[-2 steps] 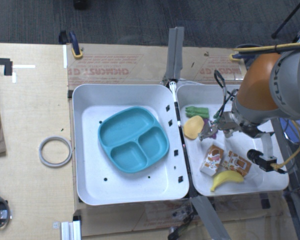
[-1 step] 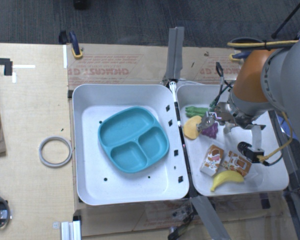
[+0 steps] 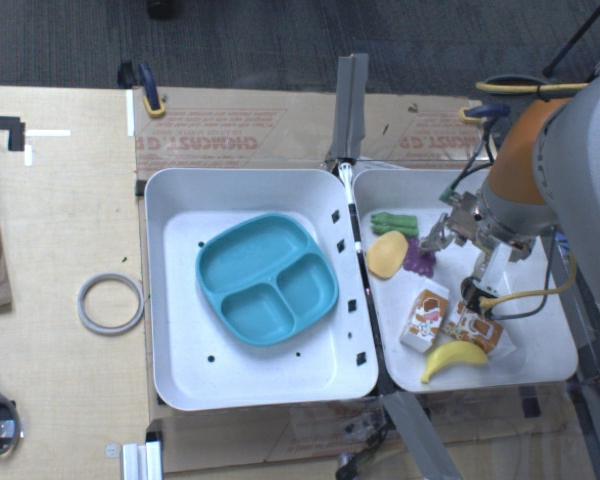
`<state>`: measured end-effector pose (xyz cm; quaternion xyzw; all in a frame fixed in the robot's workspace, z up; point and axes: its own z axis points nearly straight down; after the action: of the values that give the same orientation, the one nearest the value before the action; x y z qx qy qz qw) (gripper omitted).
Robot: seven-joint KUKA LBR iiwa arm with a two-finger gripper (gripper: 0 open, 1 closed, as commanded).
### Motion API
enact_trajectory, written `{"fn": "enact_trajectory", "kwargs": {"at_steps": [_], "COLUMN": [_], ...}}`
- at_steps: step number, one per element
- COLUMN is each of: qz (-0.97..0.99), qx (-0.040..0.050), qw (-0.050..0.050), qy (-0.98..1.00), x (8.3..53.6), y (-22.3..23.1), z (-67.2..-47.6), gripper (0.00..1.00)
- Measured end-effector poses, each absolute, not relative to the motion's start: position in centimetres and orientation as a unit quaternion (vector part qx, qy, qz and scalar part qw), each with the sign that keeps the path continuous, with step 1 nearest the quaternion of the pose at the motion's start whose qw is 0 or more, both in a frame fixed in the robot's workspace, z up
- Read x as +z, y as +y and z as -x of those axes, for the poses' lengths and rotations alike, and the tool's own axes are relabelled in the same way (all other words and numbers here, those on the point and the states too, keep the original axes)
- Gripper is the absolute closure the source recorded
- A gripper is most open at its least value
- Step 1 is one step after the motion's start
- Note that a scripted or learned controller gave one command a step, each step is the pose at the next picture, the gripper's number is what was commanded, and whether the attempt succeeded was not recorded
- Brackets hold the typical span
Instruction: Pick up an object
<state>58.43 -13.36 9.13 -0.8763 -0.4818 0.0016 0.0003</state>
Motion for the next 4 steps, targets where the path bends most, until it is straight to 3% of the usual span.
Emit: {"fn": "enact_trajectory", "kwargs": {"at_steps": [1, 2, 3, 4], "qz": [0.809, 0.815, 0.833, 0.833], "qx": [0.0013, 0.0013, 0.0015, 0.0017], "qw": [0.001, 0.0, 0.001, 0.001], "qy": [-0.588, -0.58, -0.553, -0.553], "x": [9.1, 20.6, 9.3, 9.3], "y": [-9.6, -8.7, -9.2, -9.2], "z": [-51.9, -54.0, -54.5, -54.5], "gripper": [0.0, 0.0, 0.0, 0.0]}}
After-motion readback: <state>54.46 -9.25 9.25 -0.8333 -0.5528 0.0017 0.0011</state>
